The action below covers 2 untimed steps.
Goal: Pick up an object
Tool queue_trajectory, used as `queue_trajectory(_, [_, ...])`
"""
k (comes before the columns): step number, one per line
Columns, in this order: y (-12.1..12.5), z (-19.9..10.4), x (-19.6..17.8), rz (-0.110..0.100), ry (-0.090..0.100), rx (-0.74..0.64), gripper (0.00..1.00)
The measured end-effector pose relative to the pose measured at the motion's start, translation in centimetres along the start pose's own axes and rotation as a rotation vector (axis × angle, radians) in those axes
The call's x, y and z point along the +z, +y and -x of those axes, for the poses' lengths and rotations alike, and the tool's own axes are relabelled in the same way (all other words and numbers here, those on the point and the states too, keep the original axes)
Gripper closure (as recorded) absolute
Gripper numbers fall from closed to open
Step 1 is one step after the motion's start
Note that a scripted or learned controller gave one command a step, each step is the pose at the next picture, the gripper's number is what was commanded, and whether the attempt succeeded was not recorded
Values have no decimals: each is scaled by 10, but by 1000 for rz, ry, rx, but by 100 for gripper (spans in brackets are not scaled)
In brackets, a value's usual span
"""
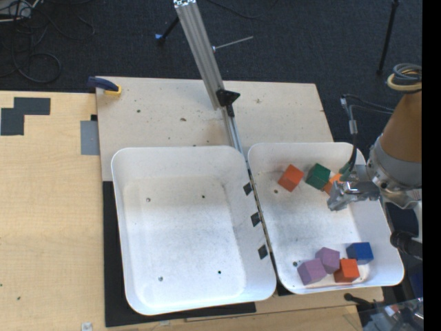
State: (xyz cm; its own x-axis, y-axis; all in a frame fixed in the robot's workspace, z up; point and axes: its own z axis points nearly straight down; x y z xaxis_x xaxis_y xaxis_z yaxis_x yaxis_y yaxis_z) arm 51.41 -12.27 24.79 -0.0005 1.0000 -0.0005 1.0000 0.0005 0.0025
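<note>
The light is even and rather bright from above. The white bins show soft glare and only weak shadows. The picture is slightly soft; the claw looks a little blurred.

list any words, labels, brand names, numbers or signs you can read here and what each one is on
There is no readable text, number or brand in the camera view.
The small black-and-white checkered marker on top of the slanted grey metal rail is a pattern, not lettering.
The small black tabs along the seam between the two shallow white bins are blank.
The coloured blocks, such as the orange block and the green block, show plain faces.
</note>
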Motion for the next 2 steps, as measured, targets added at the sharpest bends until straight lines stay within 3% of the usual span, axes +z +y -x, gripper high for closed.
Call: queue_trajectory(2, [11, -102, 7, -4, 3, -4, 100])
